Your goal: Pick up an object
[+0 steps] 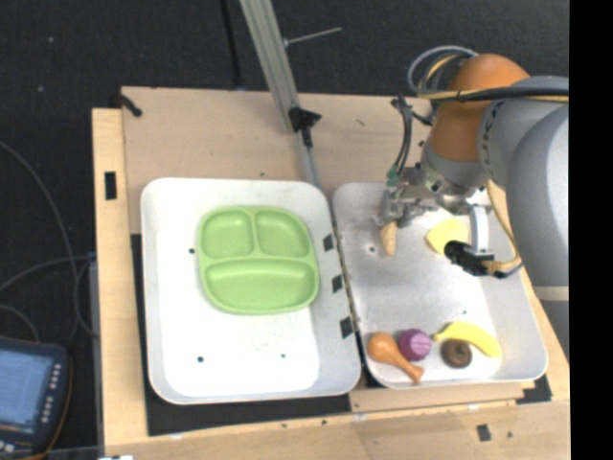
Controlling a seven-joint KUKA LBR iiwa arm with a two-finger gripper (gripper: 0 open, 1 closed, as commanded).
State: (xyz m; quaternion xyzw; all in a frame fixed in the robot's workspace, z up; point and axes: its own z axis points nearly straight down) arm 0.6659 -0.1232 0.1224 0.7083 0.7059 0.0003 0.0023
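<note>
Desk (239, 137) is being seen as matt, light wood-like board. Both white bins (172, 353) are showing as smooth plastic with a faint sheen. Green divided tray (259, 262) is reading as smooth matt plastic. Arm casing (536, 190) is appearing as smooth grey finish; slanted pole (263, 27) is appearing as dull metal.

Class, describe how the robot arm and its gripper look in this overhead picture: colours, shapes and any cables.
The arm is a thick, rounded grey tube with an orange band above the wrist. Thin cables loop beside the orange part. The gripper is a small grey metal assembly with darker parts, over the right bin.
</note>
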